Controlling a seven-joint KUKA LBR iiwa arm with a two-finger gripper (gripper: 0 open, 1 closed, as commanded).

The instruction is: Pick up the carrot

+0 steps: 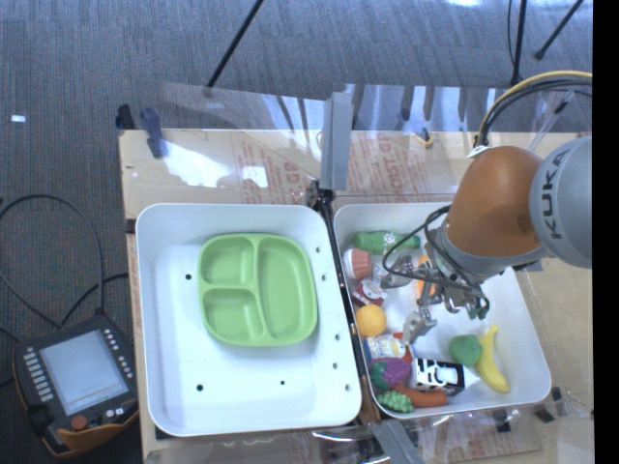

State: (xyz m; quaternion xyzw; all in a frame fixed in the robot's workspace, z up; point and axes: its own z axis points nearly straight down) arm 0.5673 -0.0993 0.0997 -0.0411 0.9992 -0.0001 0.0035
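Two white bins are set side by side on the tabletop. A green divided tray lies in the left bin. The gripper is lowered over the middle of the right bin; whether it is released or clenched cannot be told, and nothing is seen grasped. The carrot lies near the front wall of the right bin, just below a black-and-white card, well apart from the gripper. A banana, a green pepper, an orange and purple grapes are scattered around.
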